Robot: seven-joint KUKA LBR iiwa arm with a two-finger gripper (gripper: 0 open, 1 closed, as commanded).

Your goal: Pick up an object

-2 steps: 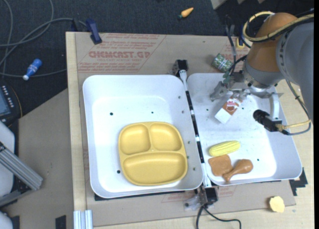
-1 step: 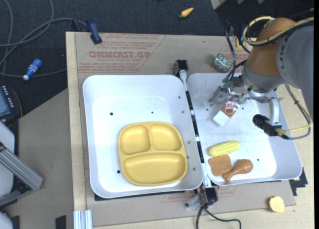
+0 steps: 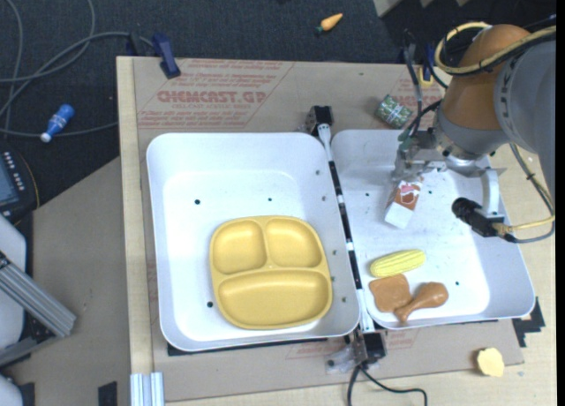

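Approach looks to be the step in hand: I have the gripper (image 3: 409, 175) low in the right white bin (image 3: 371, 153), directly above a small red-and-white carton (image 3: 404, 203). From here I cannot tell whether the claw is spread or clenched, or whether it touches the carton. My next move, I judge, calls for closing on it and lifting straight up. Nearer the front of that bin lie a yellow plastic corn cob (image 3: 397, 262) and a brown toy drumstick (image 3: 422, 299). My left white bin (image 3: 177, 175) holds a yellow three-compartment plastic plate (image 3: 267, 271).
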